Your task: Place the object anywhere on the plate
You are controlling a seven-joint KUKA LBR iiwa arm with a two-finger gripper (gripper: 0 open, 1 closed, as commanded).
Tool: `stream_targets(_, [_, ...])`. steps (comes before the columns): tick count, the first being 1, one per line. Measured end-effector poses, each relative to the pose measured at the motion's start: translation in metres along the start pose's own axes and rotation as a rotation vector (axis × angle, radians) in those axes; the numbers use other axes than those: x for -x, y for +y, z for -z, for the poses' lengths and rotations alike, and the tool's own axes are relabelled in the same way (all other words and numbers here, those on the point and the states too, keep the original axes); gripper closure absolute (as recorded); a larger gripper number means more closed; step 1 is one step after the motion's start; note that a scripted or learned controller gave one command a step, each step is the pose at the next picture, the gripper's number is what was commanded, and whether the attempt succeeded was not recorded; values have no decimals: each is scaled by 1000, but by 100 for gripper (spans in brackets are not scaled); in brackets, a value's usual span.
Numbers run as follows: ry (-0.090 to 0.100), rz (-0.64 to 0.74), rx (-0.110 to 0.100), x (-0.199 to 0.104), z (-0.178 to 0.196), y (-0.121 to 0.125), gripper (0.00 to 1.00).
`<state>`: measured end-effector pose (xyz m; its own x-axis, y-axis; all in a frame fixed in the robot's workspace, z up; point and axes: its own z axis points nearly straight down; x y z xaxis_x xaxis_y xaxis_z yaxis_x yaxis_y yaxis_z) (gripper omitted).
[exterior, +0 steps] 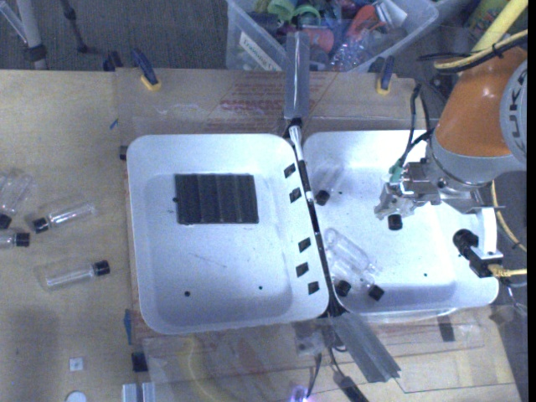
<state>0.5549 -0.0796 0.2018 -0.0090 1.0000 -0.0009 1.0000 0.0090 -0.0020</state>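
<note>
The plate (216,198) is a dark ribbed rectangle lying flat in the upper part of the left bin (151,308). In the right bin (435,296), a clear plastic bottle (350,260) with a black cap lies near the divider at the lower left. A second clear bottle (325,182) with a black cap lies near the divider further up. My gripper (393,212) hangs over the middle of the right bin, to the right of both bottles and far from the plate. A small black piece shows just under its tip.
A metal divider rail (306,224) with black clips runs between the bins. Several clear bottles (65,216) lie on the bench left of the bins. A clear tub of colourful items (335,11) stands behind. Cables hang by the arm at the right.
</note>
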Motion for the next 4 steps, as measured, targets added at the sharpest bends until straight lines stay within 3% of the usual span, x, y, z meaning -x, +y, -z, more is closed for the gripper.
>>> stream_targets(1, [0, -574, 2, 8, 46, 33, 100])
stream_targets(2, [0, -681, 1, -77, 110, -17, 100])
stream_targets(3, [0, -888, 1, -122, 158, -75, 100])
stream_targets(4, [-1, -1142, -5, -173, 18, -57, 100])
